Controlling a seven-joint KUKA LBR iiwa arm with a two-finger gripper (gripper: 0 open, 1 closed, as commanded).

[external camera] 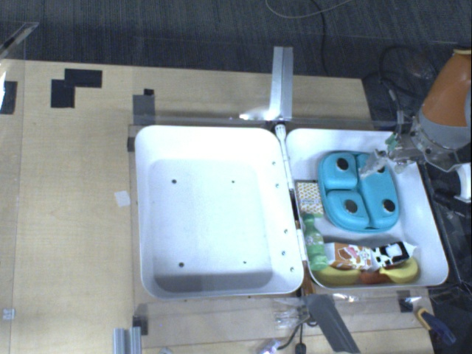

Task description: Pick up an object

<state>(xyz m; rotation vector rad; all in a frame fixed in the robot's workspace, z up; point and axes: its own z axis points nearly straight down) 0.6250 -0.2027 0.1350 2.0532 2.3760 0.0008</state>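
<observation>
Pincer (385, 158) over the teal four-lobed plastic tray (359, 191); we cannot tell its state; nothing lifted yet.

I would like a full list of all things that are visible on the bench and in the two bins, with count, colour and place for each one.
left bin: one, white, left half of the bench
right bin: one, white, beside the left bin
tray with four hollows: one, turquoise, middle of the right bin
bottle: one, green, along the right bin's left wall
patterned packet: one, pale with dots, left wall of the right bin, above the bottle
printed packet: one, orange, white and black, near edge of the right bin
banana: one, yellow, front edge of the right bin
metal post: one, grey, behind the bins
black marks: several, black, bench top left
cable: one, on the dark floor
arm: one, orange band, right
hand: one, grey, over the tray's far right corner
</observation>
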